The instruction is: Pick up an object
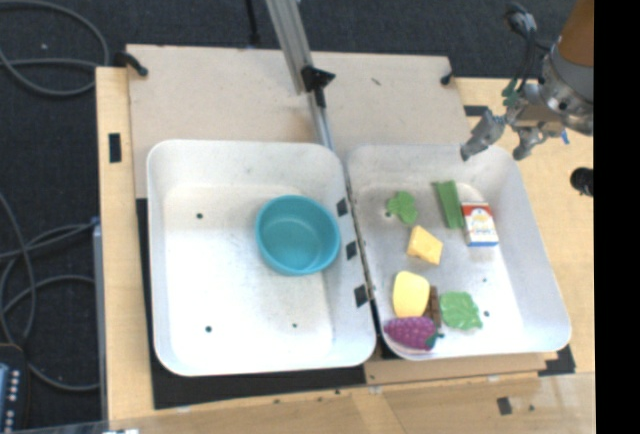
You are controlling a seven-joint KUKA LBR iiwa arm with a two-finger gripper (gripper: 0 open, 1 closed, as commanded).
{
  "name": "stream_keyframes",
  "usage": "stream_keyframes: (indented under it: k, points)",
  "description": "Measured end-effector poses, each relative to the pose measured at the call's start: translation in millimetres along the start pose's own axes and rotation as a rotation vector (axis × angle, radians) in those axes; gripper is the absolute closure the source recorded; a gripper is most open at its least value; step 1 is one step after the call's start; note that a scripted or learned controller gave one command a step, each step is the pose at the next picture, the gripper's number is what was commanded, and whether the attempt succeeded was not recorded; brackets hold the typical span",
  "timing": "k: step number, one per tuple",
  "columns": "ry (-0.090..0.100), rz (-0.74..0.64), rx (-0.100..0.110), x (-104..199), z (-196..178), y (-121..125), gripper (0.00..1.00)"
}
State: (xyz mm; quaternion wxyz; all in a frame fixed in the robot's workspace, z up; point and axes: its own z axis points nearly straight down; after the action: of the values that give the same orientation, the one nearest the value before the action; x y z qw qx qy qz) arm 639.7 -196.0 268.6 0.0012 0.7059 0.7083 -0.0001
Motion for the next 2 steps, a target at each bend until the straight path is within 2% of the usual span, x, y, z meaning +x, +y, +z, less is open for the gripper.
stream_keyframes:
  k: [1, 2]
  points:
    - [-0.001, -0.001, 0.001, 0, 0, 0, 0.00]
    - [-0.001, 0.005, 0.006, -6, 62, -4, 0.00]
